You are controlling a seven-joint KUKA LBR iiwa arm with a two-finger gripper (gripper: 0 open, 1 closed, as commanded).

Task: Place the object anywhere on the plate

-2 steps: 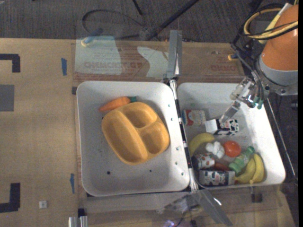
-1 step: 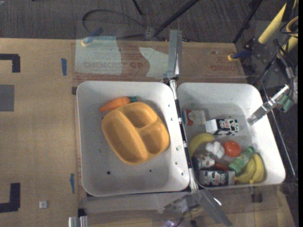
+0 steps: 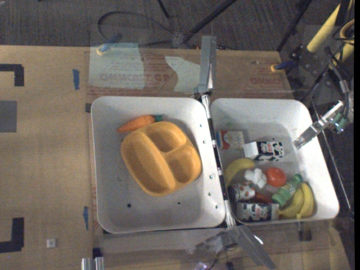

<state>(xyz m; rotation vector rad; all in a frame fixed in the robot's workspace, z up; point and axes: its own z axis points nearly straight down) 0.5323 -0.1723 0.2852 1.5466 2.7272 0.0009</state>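
Note:
A yellow divided plate (image 3: 160, 157) lies in the left bin (image 3: 107, 201), with nothing in its three compartments. An orange toy carrot (image 3: 136, 123) rests on the bin floor, touching the plate's far left rim. My gripper (image 3: 302, 140) hangs at the right bin's (image 3: 253, 110) right wall, above its rim and slanting down to the left. Nothing shows in its grasp. It is closest to a cow-patterned milk carton (image 3: 264, 149), about a hand's width to its left.
The right bin holds several toy foods: a red-and-white carton (image 3: 232, 138), a banana (image 3: 239, 167), a tomato (image 3: 275, 176), a green bottle (image 3: 287, 190), a second banana (image 3: 304, 201) and another cow carton (image 3: 257, 211). A metal divider (image 3: 207, 72) stands between the bins.

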